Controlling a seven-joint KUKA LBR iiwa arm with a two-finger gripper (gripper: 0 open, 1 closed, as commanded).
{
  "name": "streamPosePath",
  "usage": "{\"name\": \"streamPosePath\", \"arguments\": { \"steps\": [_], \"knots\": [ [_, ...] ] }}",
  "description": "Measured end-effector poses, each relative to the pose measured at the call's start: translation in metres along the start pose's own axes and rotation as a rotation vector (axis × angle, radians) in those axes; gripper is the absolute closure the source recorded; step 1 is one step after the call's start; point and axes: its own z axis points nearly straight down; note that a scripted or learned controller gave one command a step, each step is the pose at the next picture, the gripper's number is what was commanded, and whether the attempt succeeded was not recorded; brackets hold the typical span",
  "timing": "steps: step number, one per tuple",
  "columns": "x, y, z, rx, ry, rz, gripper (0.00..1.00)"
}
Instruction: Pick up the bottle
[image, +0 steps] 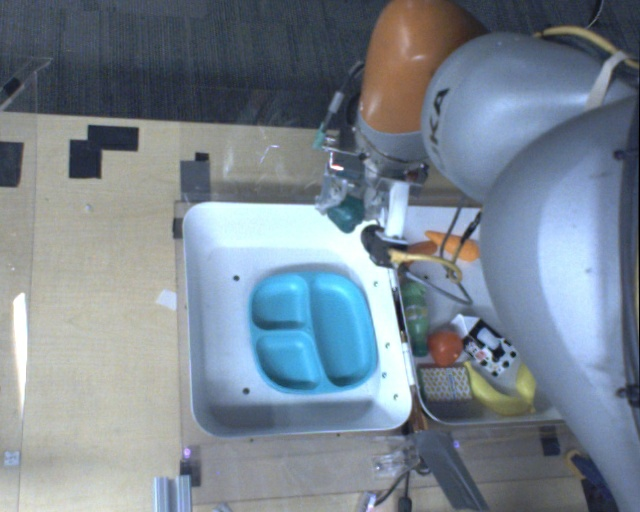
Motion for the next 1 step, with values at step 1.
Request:
{"name": "streamPosePath", "arguments": {
  "steps": [1],
  "knots": [
    [0.0019, 0.0008, -0.0118, -0.005, 0.001, -0.009, 1.0]
  ]
}}
